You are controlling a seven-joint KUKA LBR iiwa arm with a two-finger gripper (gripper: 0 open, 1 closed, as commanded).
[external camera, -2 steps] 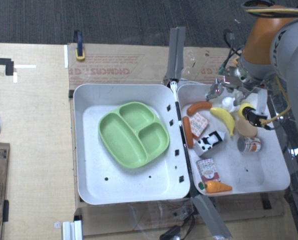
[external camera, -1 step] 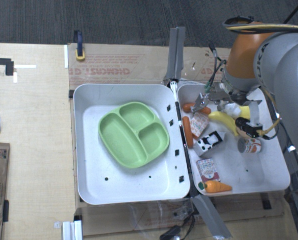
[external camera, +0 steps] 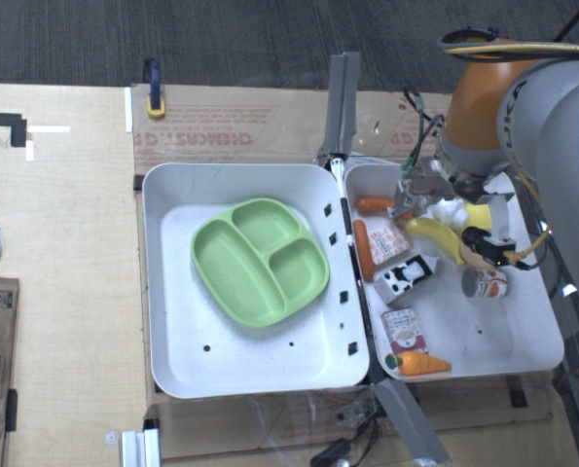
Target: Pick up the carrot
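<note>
The carrot [external camera: 422,364], orange with a green stub at its left end, lies in the front left corner of the right bin [external camera: 523,343]. My gripper [external camera: 409,198] hangs low over the back left part of that bin, far from the carrot, just above a banana [external camera: 439,237] and a small orange piece [external camera: 374,204]. The grey arm with its orange band [external camera: 484,90] hides the bin's back right corner.
The right bin also holds a long orange-red stick [external camera: 363,247] along its left wall, a black-and-white packet [external camera: 406,277], a snack packet [external camera: 403,327], a small can [external camera: 485,283] and a yellow item [external camera: 479,213]. A green divided plate [external camera: 260,261] lies in the left bin [external camera: 172,339].
</note>
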